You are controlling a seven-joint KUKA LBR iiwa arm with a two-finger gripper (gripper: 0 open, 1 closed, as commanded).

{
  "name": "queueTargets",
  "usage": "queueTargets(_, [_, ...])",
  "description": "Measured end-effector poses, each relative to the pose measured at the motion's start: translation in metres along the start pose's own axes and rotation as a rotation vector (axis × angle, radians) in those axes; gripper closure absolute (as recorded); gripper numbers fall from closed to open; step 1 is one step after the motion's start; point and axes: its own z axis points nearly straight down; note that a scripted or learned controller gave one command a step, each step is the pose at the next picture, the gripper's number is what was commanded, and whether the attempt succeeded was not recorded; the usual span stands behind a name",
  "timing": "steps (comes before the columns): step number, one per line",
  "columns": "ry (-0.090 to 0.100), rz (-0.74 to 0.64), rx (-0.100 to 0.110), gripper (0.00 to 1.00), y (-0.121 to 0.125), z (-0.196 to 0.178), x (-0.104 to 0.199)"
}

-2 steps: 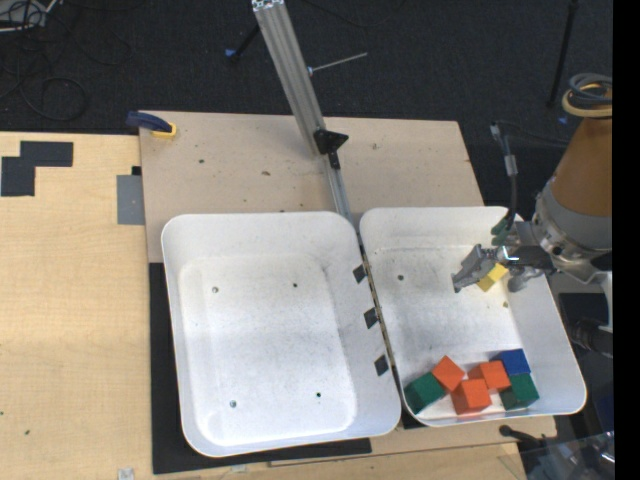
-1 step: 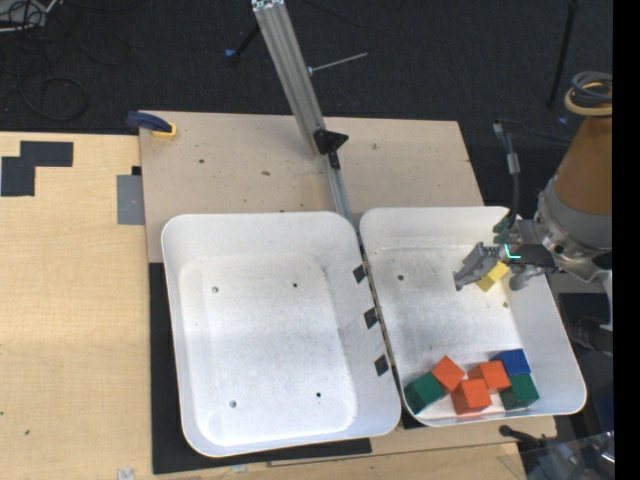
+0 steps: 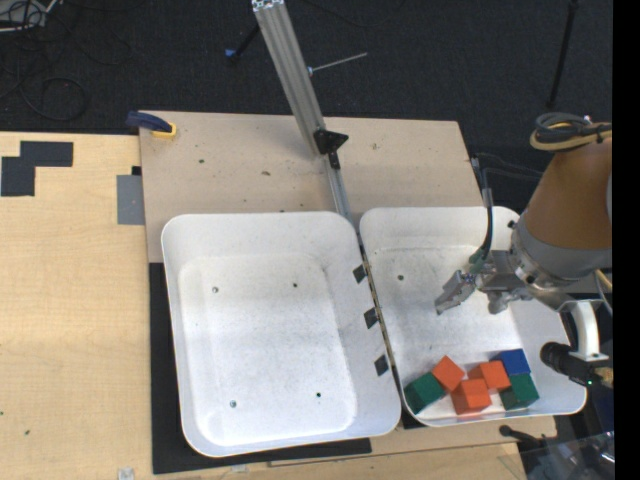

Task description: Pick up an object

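At the far left we see a pale wooden table [image 3: 60, 298] with dark patches on it, and next to it the tan bench board [image 3: 240, 163] with a small blue and yellow clamp [image 3: 152, 123] at its back left corner. On the board lies the left bin [image 3: 200, 238], a shallow white tray with a few dark specks on its floor. From the dark background behind, an aluminium rail [image 3: 292, 68] slants down to the gap between the two bins, with a black bracket [image 3: 329, 141] partway along it. Three small black clips [image 3: 368, 317] sit along the seam where the bins meet.

Moving on, we come to the right bin [image 3: 420, 238], touching the left one. In its near right corner we find the blocks bunched together: a green block [image 3: 425, 391] at the left, an orange block [image 3: 449, 373] just beside it, two more orange blocks [image 3: 482, 386] touching each other, a blue block [image 3: 515, 362] behind them, and a second green block [image 3: 520, 394] at the right end.

Above the middle of this bin hangs the gripper [image 3: 476, 290], well apart from the blocks and behind them. We see its two fingers spread, with nothing between them. Further right, the arm [image 3: 570, 208] reaches in, its orange band broad above the grey wrist, with a loop of cable [image 3: 560, 128] at its top.
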Motion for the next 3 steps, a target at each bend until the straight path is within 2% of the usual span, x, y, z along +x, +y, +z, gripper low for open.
queueTargets(2, [-0.001, 0.001, -0.008, 0.0, -0.002, 0.111, -0.008])
queueTargets(3, [0.0, 0.009, -0.008, 1.0, -0.003, 0.1, -0.009])
